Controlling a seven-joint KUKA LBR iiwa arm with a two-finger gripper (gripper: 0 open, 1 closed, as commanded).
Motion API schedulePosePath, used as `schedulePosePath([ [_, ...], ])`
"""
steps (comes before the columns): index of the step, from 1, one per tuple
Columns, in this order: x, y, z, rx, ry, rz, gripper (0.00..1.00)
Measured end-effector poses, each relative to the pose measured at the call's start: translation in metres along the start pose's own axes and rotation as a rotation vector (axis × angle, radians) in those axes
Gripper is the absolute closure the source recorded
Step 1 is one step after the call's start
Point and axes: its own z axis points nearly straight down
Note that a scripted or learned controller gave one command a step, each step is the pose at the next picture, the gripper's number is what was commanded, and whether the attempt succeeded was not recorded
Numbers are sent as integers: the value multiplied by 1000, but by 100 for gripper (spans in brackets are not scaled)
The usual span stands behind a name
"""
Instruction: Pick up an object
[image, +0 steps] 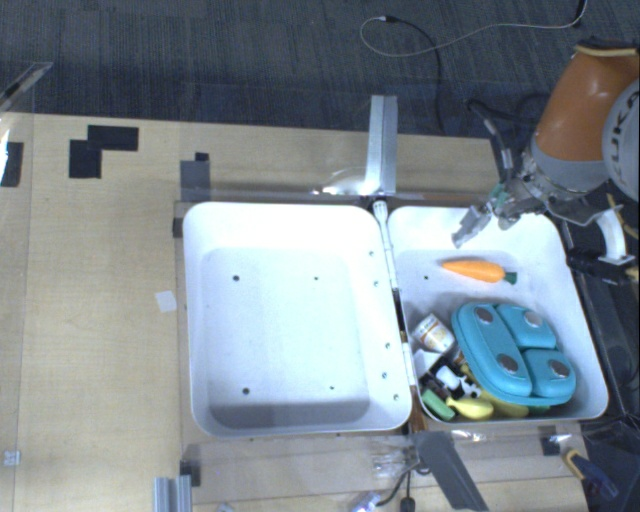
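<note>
- Where the grey arm with its orange band (590, 95) reaches in from the right, it slants down over the right-hand shallow white bin's (560, 245) far corner.
- Jaws (478, 222): hanging above the bin's back edge; whether open or closed cannot be told; nothing visibly held.
- Orange plastic carrot (475, 269): lying on the bin floor, near the jaws but apart.
- Blue four-lobed plastic tray (512, 352): toward the near side, beside small jumbled toys (448, 385).
- Left-hand shallow white bin (285, 320): alongside on the wooden worktop (90, 300).

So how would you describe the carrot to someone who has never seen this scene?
Take the right-hand bin of the two white ones. In its upper half, apart from the pile of things at the bottom, lies a toy carrot. It is the one orange thing there, long and tapered, with a small green tip pointing right.
</note>
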Motion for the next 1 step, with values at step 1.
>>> schedulePosePath([
  [1, 0, 2, -12, -6, -3, -3, 100],
])
